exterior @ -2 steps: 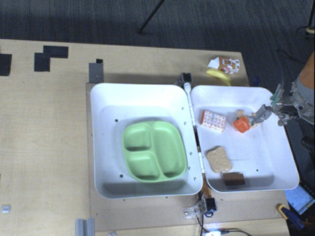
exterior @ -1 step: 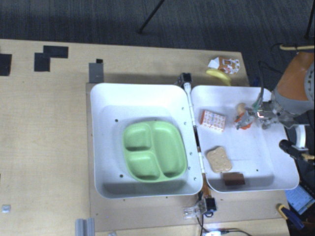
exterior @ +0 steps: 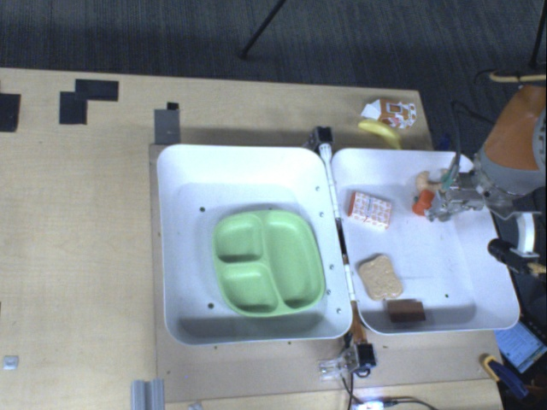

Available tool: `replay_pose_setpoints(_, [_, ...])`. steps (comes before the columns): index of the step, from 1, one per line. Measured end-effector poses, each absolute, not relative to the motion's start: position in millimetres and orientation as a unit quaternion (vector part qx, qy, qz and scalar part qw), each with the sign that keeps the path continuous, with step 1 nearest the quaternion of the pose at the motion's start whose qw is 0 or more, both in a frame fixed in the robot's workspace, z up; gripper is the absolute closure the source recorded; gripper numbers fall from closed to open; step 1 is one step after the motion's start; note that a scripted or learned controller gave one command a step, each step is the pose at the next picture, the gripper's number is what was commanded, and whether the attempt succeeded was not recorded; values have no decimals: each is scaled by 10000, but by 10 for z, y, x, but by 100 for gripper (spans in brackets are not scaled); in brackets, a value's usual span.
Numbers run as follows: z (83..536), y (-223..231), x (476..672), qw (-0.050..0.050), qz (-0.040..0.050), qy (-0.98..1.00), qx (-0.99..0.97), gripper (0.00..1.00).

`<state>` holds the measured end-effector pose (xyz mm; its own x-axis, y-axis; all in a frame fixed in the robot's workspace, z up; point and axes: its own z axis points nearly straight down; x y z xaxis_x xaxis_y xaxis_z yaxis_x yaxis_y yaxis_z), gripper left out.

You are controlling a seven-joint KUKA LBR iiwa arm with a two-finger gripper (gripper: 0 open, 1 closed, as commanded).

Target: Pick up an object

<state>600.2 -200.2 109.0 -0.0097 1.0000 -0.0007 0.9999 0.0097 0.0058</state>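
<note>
My gripper (exterior: 441,203) hangs low over the upper right part of the right bin (exterior: 479,263), on the grey arm with its orange band (exterior: 517,135). Just left of it, touching or nearly touching, lies a small orange-red object (exterior: 422,202), with a tan piece (exterior: 422,180) right above that. A pink-and-white patterned box (exterior: 369,209) lies at the bin's upper left. A slice of bread (exterior: 379,278) rests lower left, and a dark brown block (exterior: 405,311) sits by the front wall.
The left bin (exterior: 184,229) holds a green divided plate (exterior: 267,260). Behind the right bin, on the bench, lie a yellow banana (exterior: 379,130) and a small orange-and-white packet (exterior: 393,112). Black cables and a clamp stand at the right edge.
</note>
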Motion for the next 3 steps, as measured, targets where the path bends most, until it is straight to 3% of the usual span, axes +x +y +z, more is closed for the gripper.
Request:
replay_pose_setpoints(1, [1089, -2002, 6001, 22, 18, 7105, 7037, 0])
replay_pose_setpoints(2, [1201, -1997, 6016, 39, 31, 7116, 7026, 100])
replay_pose_setpoints(3, [1199, -1997, 6015, 37, 29, 7116, 7025, 0])
